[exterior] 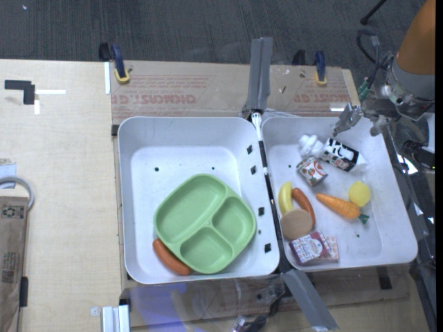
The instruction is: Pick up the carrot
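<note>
- The task is at its beginning, as far as I can judge: the tapered orange carrot with a small green top (338,206) lies flat in the right shallow white plastic bin (387,251), with nothing touching it.
- The two-finger metal gripper (346,121) hangs at the far right corner of that bin, well apart from the carrot; its thin fingers look parted and hold nothing.
- What is left is the whole pick: moving over the carrot, lowering, closing and lifting.
- The carrot has close neighbours: a round yellow lemon (358,194) just beside its thick end, a reddish sausage (304,205) and a yellow banana (285,198) to its left, and a tan bun (296,223) near its tip.
- The left white bin (138,185) holds a green divided plate (205,223) with an orange-red sausage (170,257) at its edge.
- Both bins sit on a pale wooden bench (62,185) with a clamped cardboard sheet (180,92) behind them; beyond is dark grey carpet (173,12).
</note>
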Robot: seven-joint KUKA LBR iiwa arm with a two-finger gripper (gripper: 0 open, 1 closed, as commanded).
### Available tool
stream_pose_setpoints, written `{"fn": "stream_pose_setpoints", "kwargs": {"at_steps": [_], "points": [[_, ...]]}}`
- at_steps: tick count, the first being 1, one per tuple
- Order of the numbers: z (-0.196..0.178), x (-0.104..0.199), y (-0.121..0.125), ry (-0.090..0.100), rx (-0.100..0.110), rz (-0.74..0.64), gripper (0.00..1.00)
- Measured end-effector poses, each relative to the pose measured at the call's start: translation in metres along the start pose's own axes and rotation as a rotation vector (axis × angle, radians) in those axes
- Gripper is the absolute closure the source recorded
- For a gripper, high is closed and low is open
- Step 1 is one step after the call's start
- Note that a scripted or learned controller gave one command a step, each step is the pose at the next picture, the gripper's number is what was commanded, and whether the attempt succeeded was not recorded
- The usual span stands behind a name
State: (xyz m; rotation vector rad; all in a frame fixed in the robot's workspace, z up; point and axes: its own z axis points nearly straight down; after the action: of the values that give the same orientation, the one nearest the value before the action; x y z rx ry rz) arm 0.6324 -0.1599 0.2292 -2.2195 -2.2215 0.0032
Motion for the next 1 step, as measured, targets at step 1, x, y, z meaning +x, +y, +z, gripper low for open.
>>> {"fn": "stream_pose_setpoints", "kwargs": {"at_steps": [1], "points": [[0.0807,0.0016,-0.0465,0.0,-0.001,-0.386,0.0]]}}
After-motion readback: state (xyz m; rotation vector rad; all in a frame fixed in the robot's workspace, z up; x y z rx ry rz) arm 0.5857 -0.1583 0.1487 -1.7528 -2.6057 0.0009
